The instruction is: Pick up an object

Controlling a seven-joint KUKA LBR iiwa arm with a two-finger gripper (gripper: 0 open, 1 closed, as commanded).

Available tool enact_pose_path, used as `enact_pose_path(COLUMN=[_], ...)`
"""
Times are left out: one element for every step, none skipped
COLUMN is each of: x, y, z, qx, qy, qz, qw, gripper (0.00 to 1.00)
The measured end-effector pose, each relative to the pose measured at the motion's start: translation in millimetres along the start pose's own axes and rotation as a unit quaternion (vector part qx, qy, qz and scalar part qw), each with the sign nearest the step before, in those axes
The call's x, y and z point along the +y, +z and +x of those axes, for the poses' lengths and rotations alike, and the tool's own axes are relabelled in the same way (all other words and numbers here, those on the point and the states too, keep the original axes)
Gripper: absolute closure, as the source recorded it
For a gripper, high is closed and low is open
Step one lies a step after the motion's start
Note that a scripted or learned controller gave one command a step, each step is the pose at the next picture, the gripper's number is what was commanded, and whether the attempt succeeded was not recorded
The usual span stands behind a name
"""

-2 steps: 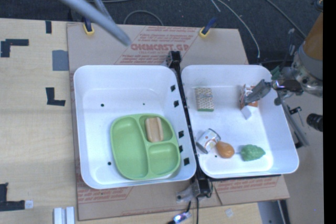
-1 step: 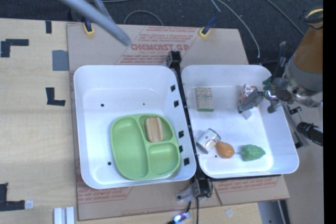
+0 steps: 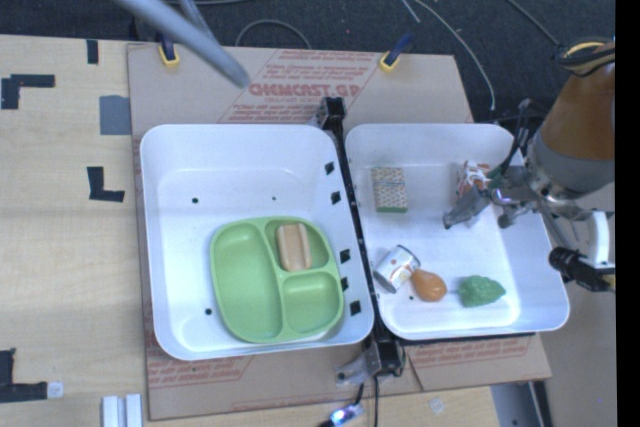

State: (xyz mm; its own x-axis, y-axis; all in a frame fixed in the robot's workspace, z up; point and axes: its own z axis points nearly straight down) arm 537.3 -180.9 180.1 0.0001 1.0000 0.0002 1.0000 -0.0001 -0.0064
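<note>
The right bin [image 3: 520, 320] holds a tan and green box [image 3: 389, 188], a small white can [image 3: 397, 266] lying on its side, an orange fruit [image 3: 429, 286] and a green leafy lump [image 3: 482, 291]. A small colourful item [image 3: 472, 177] lies near the far right wall. My gripper [image 3: 483, 212] hangs just in front of that item, over bare bin floor. It is open, its two dark fingers spread with nothing between them. The grey arm with its orange band [image 3: 588, 110] comes in from the right.
In the left bin [image 3: 170, 215] sits a green divided plate [image 3: 275, 300] with a tan block [image 3: 293, 246] in one compartment. A black divider [image 3: 345, 205] joins the two bins. Cables run across the dark surface behind.
</note>
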Motion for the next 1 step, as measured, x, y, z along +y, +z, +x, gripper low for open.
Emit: enact_pose_path(x=[-7.3], y=[46.1], z=[0.4], qx=[0.000], qy=[0.000], qz=[0.000], qw=[1.0000], gripper=[0.00])
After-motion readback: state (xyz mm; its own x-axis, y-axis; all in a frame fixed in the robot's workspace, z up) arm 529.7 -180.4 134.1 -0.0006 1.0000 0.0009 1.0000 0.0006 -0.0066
